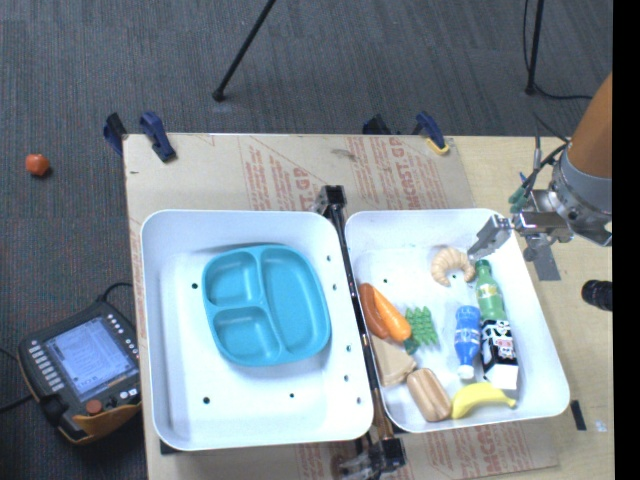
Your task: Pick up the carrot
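Right bin (530, 368): carrot (384, 312) well left of end effector (492, 238).

Orange carrot (385, 314), lying slantwise, right bin

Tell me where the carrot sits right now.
The carrot lies in the right bin, near its left wall, its green top beside a blue bottle and a bread piece just below it.

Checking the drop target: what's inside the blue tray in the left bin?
The blue tray in the left bin shows three bare compartments. The bin floor under it is covered.
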`<move>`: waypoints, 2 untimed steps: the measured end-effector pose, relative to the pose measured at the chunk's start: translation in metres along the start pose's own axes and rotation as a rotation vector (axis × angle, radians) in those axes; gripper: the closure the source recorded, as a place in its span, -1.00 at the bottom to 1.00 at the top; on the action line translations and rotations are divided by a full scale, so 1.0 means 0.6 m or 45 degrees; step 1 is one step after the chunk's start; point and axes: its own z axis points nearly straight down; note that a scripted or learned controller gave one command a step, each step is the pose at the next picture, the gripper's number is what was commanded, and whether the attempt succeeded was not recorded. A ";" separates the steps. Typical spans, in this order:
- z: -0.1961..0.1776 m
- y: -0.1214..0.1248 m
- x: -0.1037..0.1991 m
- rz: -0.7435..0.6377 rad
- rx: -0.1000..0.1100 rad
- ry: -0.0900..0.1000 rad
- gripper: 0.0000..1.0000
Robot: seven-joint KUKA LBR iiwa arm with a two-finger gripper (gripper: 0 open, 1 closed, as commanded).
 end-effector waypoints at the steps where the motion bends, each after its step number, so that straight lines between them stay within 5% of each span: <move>1: 0.151 0.020 0.132 -0.176 0.003 0.002 -1.00; 2: 0.299 -0.006 0.122 0.097 0.003 0.001 -1.00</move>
